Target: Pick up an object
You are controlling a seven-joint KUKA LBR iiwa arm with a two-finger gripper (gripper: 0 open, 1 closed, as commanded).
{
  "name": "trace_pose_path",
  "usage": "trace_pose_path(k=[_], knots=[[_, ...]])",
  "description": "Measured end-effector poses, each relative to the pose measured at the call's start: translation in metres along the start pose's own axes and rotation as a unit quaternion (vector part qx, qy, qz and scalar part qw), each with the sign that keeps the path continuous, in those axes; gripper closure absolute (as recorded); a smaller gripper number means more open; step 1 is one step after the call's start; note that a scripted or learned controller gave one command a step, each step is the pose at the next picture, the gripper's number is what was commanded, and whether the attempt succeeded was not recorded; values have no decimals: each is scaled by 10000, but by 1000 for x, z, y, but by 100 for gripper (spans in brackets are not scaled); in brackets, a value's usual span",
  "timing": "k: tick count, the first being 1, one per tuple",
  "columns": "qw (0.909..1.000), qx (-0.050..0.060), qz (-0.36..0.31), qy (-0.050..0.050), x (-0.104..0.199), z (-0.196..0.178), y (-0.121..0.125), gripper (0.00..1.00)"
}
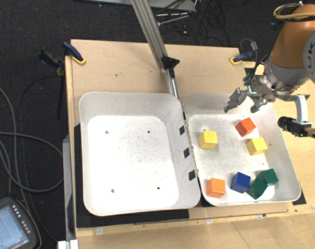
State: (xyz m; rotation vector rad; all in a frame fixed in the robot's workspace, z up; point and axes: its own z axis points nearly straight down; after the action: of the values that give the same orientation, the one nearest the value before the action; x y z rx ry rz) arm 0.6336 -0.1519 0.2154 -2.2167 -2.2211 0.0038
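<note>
My gripper (pixel 245 105) hangs open above the far edge of the right bin (pixel 225 200), with nothing between its fingers. Just below it and slightly right lies a red-orange cube (pixel 245 126). A yellow cube (pixel 209 139) sits toward the bin's left side, and another yellow cube (pixel 256 146) lies right of centre. Along the near edge rest an orange cube (pixel 216 187), a blue cube (pixel 241 182) and two dark green cubes (pixel 263 183) touching each other.
The left bin (pixel 129 149) lies beside the right one, with black clips along their shared edge. A slanted metal pole (pixel 155 40) crosses the bench at the back. Blue and yellow clamps (pixel 72 53) grip the bench's far corners.
</note>
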Motion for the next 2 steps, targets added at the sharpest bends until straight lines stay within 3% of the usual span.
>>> trace_pose_path(k=[1,2], knots=[[10000,-16,-6,-6,0,-2,0,0],[10000,3,11,-3,2,44,-7,0]])
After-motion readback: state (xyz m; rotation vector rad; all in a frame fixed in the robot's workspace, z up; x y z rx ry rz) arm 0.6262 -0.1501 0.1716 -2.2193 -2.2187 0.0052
